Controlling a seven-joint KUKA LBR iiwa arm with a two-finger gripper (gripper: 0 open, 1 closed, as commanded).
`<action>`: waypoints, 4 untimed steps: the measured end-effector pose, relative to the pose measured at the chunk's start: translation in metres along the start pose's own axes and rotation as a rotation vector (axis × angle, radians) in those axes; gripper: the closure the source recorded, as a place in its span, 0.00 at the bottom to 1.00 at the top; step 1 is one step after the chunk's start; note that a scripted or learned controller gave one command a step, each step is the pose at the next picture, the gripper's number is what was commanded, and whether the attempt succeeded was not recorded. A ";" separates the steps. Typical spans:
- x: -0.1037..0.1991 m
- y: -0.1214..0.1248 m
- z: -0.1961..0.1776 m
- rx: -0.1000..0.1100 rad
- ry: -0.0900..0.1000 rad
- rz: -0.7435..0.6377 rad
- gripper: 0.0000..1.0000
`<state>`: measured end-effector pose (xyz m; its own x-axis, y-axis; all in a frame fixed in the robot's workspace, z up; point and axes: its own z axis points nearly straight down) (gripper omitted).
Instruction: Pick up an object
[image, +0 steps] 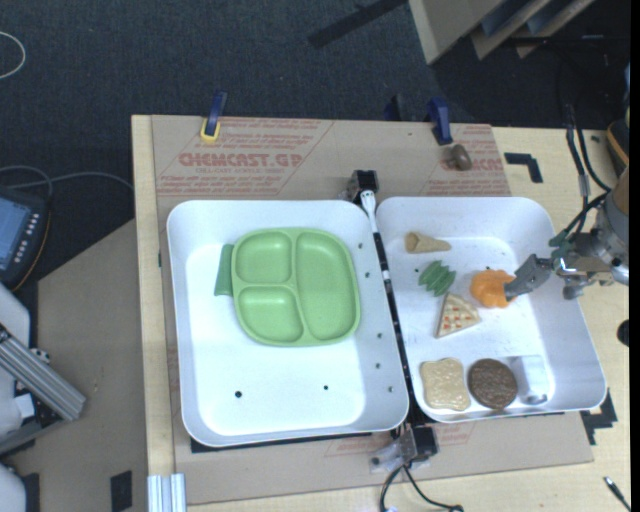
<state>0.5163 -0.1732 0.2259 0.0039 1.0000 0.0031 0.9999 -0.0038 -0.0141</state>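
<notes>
The claw (522, 280) reached in over the right bin (570, 340), its dark tip touching the orange piece (489, 288) near the middle of that bin; whether it was apart or clamped could not be told. Around the orange piece lay a green leafy piece (437, 277), a waffle wedge (457, 316) and a tan cone (427, 242). Toward the surface's front edge sat a toast slice (444, 384) beside a brown patty (493, 381). The left bin (200, 360) carried a green divided plate (296, 286).
</notes>
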 end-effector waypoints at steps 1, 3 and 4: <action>0.000 0.003 -0.007 -0.014 -0.003 -0.004 0.00; 0.001 0.002 0.080 -0.010 -0.001 -0.003 0.00; 0.005 0.009 0.125 -0.011 -0.001 -0.004 0.00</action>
<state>0.5233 -0.1680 0.1005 0.0002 1.0000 0.0018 1.0000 -0.0002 -0.0035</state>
